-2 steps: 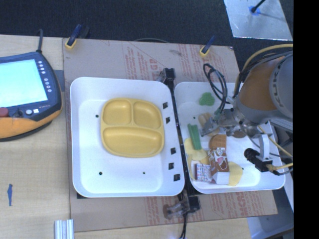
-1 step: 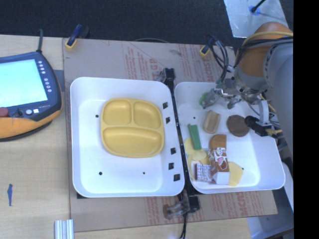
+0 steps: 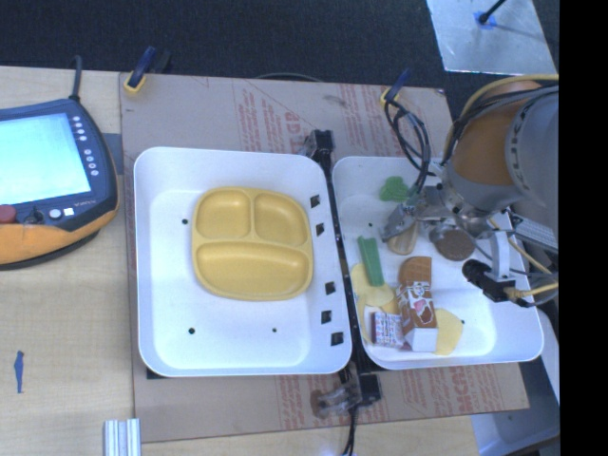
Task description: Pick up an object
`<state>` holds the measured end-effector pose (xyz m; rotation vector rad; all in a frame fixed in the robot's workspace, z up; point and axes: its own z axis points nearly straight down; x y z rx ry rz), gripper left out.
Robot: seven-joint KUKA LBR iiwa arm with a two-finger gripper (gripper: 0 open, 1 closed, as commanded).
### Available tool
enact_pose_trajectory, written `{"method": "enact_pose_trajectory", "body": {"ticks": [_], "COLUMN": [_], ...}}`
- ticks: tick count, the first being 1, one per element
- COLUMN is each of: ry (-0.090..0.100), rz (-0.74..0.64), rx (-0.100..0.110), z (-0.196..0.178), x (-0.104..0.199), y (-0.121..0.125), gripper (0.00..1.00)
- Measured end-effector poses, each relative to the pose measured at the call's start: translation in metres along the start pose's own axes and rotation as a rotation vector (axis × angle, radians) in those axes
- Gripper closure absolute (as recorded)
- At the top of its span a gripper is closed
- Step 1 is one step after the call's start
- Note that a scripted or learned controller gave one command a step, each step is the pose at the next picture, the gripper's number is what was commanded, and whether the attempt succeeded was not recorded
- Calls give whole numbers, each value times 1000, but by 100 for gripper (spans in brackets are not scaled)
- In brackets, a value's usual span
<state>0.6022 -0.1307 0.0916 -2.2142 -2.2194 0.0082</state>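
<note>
Grey arm w/ orange band is in from 3 o'clock, hanging over the right bin (image 3: 513, 345). Gripper (image 3: 407, 224) sits low in the bin's upper half, metal fingers splayed a little, nothing visibly between them, so open and empty as far as I can see.

Targets: green stick (image 3: 370, 260) lies just at 7 o'clock from the gripper, near but apart. Its long axis runs roughly 12-to-6, top end tipped slightly toward 11. Tan piece (image 3: 403, 242) is right under the fingertips at 6 o'clock, maybe touching; can't tell for sure. Small green bit (image 3: 394, 189) sits at 11 o'clock, just beside. Brown disc (image 3: 455, 245) at 4 o'clock, close. Brown block (image 3: 415, 272) lower down at 6, and below it a red-white packet (image 3: 399, 326) among yellow slices (image 3: 448, 332).

Left bin (image 3: 161, 255) holds a yellow tray (image 3: 253, 243), well apart at 9 o'clock.

My read: pick not yet made. Tan piece is nearest; for the stick, jaws should close across its short axis, approx 9-to-3. Crowding could foul the grasp.
</note>
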Motion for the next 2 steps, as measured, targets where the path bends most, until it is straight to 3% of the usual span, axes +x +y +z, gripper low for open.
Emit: {"method": "enact_pose_trajectory", "body": {"ticks": [1, 2], "ry": [-2, 2], "rz": [-2, -12], "rx": [-4, -16], "z": [-11, -107], "x": [-2, 102], "y": [3, 20], "gripper": [100, 100]}}
